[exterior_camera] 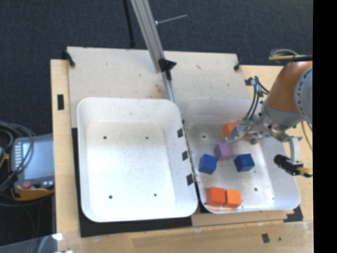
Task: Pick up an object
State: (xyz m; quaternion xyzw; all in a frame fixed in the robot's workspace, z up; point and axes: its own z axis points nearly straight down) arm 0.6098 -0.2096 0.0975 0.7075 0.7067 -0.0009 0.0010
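Camera view: the gripper (240, 133) sits low in the right bin (263, 196), its fingers reaching toward nine o'clock beside an orange block (229, 128); whether they are spread or closed on that block I cannot tell, as the metal parts blur together there. The grey arm (288, 96), with its orange band, enters from three o'clock.

Just at seven o'clock from the gripper lies a purple block (225, 151). A blue cube (244, 162) lies at six o'clock from the gripper, and a second blue cube (208, 164) lies at eight o'clock, near the bin's left wall. At the bin's six o'clock edge a red-orange block (216, 196) and a smaller orange block (233, 197) touch side by side.

The left bin (89, 115) adjoins at nine o'clock. Both bins rest on a pale wooden bench (116, 70), with dark carpet (52, 15) around it. An aluminium rail (147, 28) slants in from twelve o'clock. A small screen unit (29, 159) with cables stands at the far nine o'clock.
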